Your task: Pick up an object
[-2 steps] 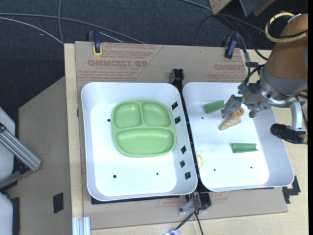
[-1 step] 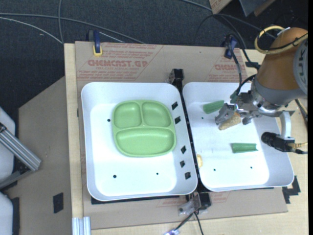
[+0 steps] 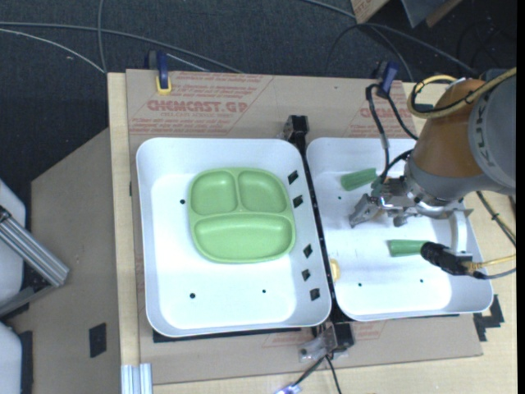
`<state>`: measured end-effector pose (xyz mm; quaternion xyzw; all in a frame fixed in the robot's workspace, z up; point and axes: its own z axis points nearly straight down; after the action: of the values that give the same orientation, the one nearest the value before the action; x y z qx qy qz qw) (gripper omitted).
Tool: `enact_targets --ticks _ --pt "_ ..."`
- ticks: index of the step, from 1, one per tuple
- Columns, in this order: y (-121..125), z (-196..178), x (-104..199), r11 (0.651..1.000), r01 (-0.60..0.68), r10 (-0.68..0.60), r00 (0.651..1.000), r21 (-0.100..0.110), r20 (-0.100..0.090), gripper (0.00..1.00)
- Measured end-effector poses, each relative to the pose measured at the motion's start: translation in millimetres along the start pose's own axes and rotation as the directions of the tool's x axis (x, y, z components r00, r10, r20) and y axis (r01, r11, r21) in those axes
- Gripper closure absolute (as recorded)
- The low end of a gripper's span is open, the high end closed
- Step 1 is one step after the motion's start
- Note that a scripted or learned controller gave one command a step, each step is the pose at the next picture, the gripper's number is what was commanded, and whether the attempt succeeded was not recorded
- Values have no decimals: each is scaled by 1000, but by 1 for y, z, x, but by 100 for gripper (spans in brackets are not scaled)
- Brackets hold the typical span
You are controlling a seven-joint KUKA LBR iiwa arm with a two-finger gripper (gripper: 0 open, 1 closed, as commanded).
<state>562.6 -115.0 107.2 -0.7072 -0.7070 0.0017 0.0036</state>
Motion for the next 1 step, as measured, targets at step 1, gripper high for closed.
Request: enact_targets --ticks 1 --pt "2 -15 0 1000 0 0 1000 -8 1 100"
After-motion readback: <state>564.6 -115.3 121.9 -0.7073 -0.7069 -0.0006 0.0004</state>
